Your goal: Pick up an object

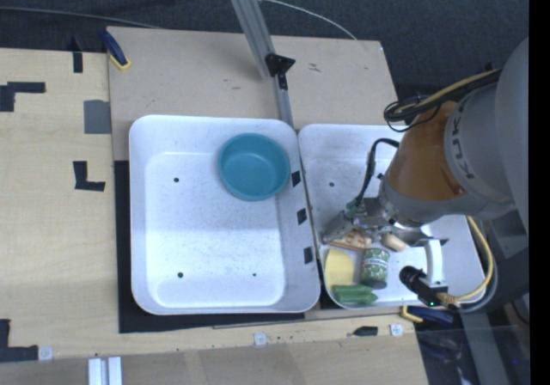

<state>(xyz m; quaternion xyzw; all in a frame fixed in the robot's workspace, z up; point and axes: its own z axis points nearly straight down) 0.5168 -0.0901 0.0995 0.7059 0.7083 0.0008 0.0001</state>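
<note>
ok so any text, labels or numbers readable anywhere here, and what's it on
"KU": dark letters on the grey arm near its orange band, running sideways and cut off, so the rest cannot be read.
Green can in the right bin: it has a printed label, too small and blurred to read.
Nothing readable on the blue bowl, the left bin or the bench.

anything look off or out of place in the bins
Nothing looks spilled or damaged. The blue bowl sits upright by itself near the left bin's far edge, while the small items, a yellow piece, a green piece and a small can, lie crowded in the right bin's near corner beneath the gripper.
</note>
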